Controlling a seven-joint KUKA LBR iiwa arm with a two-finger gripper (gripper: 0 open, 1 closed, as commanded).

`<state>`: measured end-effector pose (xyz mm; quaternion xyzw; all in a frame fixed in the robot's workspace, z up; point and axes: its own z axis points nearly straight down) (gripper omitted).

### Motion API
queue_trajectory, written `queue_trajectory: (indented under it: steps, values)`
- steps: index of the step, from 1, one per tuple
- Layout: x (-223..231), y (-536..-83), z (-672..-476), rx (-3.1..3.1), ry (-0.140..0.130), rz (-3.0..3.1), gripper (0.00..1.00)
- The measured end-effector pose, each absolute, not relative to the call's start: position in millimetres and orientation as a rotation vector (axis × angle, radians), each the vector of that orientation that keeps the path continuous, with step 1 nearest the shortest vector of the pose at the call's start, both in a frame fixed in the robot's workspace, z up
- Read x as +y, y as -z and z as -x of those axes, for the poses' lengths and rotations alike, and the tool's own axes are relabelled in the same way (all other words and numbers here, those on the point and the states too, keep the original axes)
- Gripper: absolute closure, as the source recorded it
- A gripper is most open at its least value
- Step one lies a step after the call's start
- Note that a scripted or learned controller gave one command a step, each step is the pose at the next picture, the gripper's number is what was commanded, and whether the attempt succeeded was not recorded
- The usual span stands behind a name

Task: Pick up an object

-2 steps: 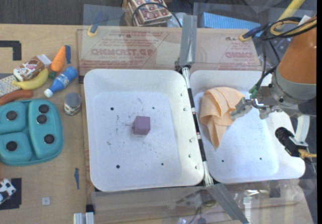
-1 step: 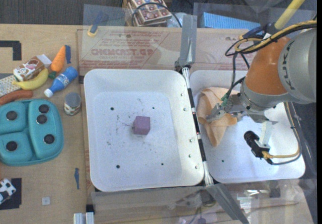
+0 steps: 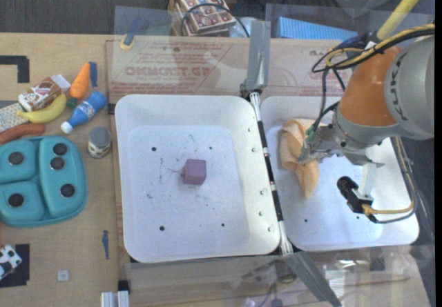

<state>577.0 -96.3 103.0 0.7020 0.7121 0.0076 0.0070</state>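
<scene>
On the bench's left edge sits a teal tray (image 3: 38,178), with a banana (image 3: 43,112) and a small blue bottle (image 3: 84,111) above it. In the left bin (image 3: 141,130) lies a small purple cube (image 3: 195,172), matte and blocky, alone near the middle. In the right bin (image 3: 394,226) a pale orange, soft, lumpy object (image 3: 298,154) lies against the dividing wall. My gripper (image 3: 312,149) hangs at its right side; whether my fingers are wide or narrow I cannot tell.
</scene>
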Motion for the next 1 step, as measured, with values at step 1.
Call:
queue_trajectory:
  steps: [1]
  values:
    - [-65.9, -221.8, -624.4, 2.432, 0.000, -1.987, 1.00]
